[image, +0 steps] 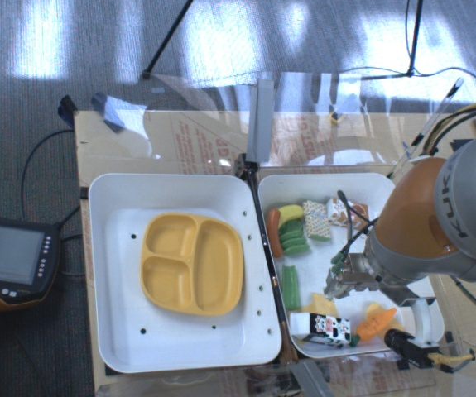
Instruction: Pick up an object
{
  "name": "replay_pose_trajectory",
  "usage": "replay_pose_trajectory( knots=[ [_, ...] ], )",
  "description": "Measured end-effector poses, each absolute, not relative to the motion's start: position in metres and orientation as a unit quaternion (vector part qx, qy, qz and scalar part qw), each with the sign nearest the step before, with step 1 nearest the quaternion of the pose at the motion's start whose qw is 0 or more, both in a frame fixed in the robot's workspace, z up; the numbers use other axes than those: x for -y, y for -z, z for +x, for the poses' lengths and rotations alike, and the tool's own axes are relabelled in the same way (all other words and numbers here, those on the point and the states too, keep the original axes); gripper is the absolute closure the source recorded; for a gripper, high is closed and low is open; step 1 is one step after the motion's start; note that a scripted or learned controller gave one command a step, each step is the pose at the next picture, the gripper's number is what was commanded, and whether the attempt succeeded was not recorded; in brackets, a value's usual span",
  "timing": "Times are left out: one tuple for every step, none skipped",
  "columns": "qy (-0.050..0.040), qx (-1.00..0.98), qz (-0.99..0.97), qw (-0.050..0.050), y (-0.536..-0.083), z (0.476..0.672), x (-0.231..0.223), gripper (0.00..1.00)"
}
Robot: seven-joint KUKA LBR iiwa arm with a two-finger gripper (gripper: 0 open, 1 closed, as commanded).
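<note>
You have a crowded right bin. In its upper left lie an orange sausage-shaped piece, a yellow piece, two green pods and a pale checked block, with a small printed packet to their right. A green bean lies lower down along the bin's left wall. At the bottom edge sit a cow-patterned carton and an orange carrot, with a yellow wedge just above the carton.

The arm covers the right half of that bin. Its gripper hangs at centre-right of the frame, just above the yellow wedge and right of the green bean. You cannot tell from here how the jaws stand, nor whether anything is touched.

The left bin holds a yellow divided tray. Both bins rest on a brown bench; a control pendant lies on the grey carpet at the left edge.
</note>
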State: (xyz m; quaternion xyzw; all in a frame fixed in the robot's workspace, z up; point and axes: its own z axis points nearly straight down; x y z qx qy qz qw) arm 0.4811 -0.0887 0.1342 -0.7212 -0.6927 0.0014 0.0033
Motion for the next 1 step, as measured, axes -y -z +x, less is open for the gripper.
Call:
replay_pose_trajectory(
  knots=[
    [-0.0015,0.693,-0.721,0.003,-0.1341,0.481,0.0888,0.0]
  ],
)
